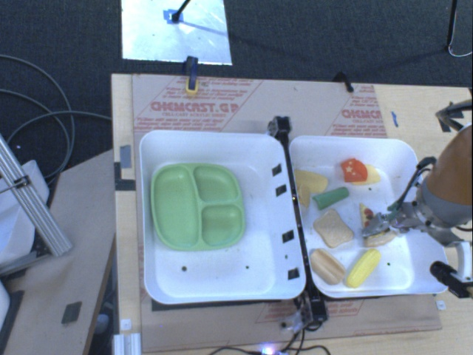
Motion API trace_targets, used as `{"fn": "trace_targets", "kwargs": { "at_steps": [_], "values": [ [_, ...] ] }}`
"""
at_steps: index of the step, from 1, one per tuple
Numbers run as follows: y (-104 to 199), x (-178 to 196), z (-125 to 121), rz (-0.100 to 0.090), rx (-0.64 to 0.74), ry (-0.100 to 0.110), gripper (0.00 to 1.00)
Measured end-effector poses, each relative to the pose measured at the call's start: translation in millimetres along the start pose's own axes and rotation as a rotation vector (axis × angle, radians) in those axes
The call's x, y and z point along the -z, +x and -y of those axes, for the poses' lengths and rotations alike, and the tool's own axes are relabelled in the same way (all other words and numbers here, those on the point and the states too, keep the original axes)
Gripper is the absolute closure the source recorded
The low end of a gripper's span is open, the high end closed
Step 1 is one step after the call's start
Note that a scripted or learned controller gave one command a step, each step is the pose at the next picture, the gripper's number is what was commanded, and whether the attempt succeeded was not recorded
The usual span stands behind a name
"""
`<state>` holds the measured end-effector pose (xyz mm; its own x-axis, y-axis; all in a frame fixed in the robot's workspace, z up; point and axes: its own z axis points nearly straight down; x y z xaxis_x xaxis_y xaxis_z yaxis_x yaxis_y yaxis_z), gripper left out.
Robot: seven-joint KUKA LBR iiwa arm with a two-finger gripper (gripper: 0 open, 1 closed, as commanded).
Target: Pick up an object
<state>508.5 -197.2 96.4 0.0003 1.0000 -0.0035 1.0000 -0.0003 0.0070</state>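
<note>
Camera view: arm enters from the right, gripper (pixel 378 226) low inside the right bin (pixel 403 152), sitting over a small flat pizza slice (pixel 367 214) and a tan piece (pixel 380 237) just below it. Cannot tell from this slant whether the tool is released or clenched, nor whether anything is caught in it.

Handling, judged: the pizza slice looks like light, stiff toy plastic, thin and flat on the floor of the bin. Little edge to catch; likely slippery. Best hold would be across its narrow width, coming straight down.

Neighbours in the same bin: toast slice (pixel 333 228) just to the left, green pickle (pixel 329 197) above that, yellow wedge (pixel 310 182) near the divider, red piece (pixel 354 170) at the top, hot dog (pixel 327 265) and banana (pixel 363 268) along the bottom. Toast and banana are near enough to be nudged. Tan piece touches or nearly touches the slice, so a double catch is possible.

Left bin (pixel 214 143) holds a green divided tray (pixel 197 205), well apart, no obstruction.
</note>
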Motion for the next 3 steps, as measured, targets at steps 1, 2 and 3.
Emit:
{"fn": "trace_targets", "kwargs": {
  "at_steps": [1, 2, 3],
  "values": [
    [16, 44, 15, -0.003, 0.004, 0.003, 1.0],
    [-11, 65, -17, 0.0, 0.004, 0.001, 1.0],
    [23, 76, -53, -0.003, 0.008, 0.002, 1.0]
  ]
}}
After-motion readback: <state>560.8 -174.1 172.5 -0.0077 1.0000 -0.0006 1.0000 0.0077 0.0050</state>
